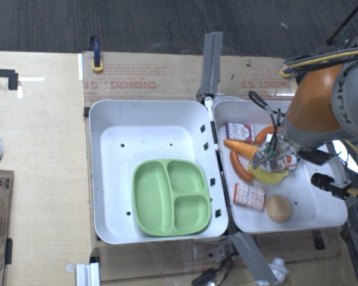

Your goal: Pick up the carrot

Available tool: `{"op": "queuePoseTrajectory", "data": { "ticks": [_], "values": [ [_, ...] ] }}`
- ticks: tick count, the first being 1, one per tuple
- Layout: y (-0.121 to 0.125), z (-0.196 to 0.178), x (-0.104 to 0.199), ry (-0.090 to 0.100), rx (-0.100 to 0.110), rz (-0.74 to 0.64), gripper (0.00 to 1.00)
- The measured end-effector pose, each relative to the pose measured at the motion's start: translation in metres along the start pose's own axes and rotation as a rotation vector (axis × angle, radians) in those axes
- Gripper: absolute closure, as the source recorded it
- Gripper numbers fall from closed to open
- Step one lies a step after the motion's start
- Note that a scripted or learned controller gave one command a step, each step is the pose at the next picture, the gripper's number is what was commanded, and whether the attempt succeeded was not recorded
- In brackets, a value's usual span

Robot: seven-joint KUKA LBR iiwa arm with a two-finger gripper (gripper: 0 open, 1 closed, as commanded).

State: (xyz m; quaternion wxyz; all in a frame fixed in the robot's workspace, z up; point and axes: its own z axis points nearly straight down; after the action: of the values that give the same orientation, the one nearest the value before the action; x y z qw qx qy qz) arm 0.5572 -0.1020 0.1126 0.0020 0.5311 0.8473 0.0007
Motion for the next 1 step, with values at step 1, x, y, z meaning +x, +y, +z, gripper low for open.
{"op": "queuePoseTrajectory", "data": {
  "ticks": [1],
  "values": [
    [-0.0006,0.0014,0.0003,0.001,0.002,-0.001,0.00]
  ]
}}
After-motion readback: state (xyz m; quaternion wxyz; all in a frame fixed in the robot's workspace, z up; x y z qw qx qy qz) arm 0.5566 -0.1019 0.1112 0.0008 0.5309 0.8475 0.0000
